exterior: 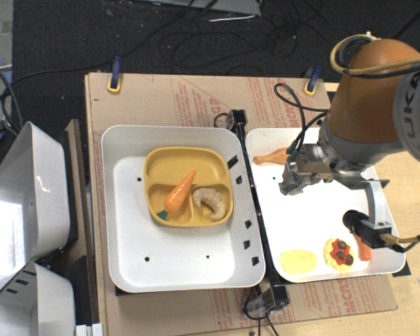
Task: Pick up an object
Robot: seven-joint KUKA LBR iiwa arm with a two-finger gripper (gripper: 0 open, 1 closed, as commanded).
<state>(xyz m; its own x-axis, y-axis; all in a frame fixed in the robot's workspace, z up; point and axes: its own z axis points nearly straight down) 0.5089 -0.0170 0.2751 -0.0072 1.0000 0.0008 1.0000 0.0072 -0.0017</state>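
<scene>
Yellow disc (298, 261) at right bin's (315, 212) front; hand (292, 184) above, grip state unclear; drumstick (269, 159) just beyond hand.

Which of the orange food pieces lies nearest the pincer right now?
The pale orange drumstick-shaped piece in the right bin, just left of the pincer. The carrot sits in the yellow plate in the left bin.

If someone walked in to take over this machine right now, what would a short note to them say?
Gripper: hanging over the upper left part of the right white bin, nothing seen in it; whether it is open is unclear.
Right bin: orange drumstick-shaped toy at top left, flat yellow disc and small pizza-like toy near the front edge.
Left white bin: yellow divided plate holding a toy carrot and a pale shrimp toy.
Done: nothing lifted.
Left: grab and raise any one object.
</scene>
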